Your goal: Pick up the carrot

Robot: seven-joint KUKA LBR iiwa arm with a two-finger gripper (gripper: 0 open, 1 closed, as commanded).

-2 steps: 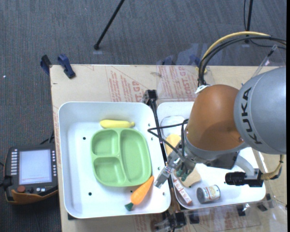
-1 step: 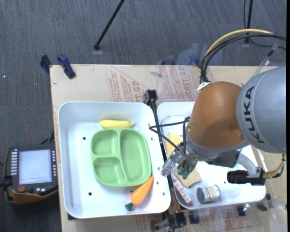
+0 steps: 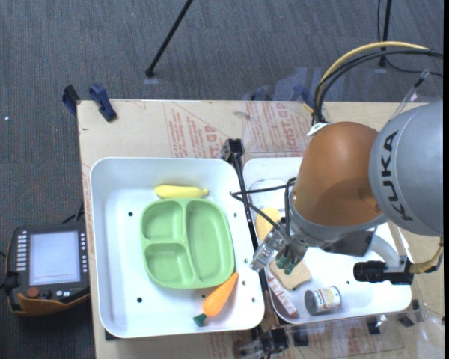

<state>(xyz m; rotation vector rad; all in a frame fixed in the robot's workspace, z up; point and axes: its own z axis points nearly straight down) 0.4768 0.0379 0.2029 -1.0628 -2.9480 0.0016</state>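
So the carrot is lying in the left bin, down near the front right corner, orange body tilted with its green stub end pointing toward the front edge. Its tip end sits just beside (maybe touching) the lower right corner of the green divided plate, which takes up the middle of that bin. A yellow banana-looking piece lies just behind the plate.

The arm comes in from the right and hangs over the right bin. The gripper is low over that bin's left side, right by the wall between the two bins, above what looks like a slice of toast. Honestly can't tell how the gripper is set, too dark and cluttered there. Nothing visibly pinched in it.

Also in the right bin: a small can on its side, near the front.
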